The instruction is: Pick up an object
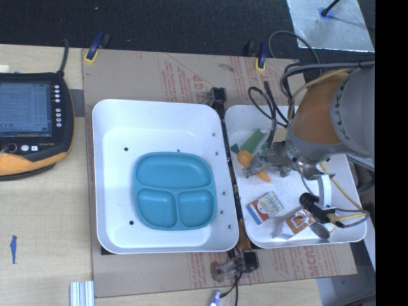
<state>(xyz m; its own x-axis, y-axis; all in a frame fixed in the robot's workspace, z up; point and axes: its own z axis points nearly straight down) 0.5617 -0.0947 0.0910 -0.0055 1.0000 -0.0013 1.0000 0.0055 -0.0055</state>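
Camera view: end effector (pixel 260 164) sits low in right bin (pixel 347 234), over an orange piece (pixel 246 157) & green piece (pixel 253 140); grip state can't tell. Card (pixel 265 206) lies nearby. Left bin (pixel 108 171) holds blue tray (pixel 173 190).

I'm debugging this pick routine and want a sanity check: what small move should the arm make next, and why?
Probably a short straight lift to test the grasp. The gripper is low in the right bin, among the orange piece and the green piece. Whether anything is held cannot be seen. Lifting would show it without disturbing the small card.
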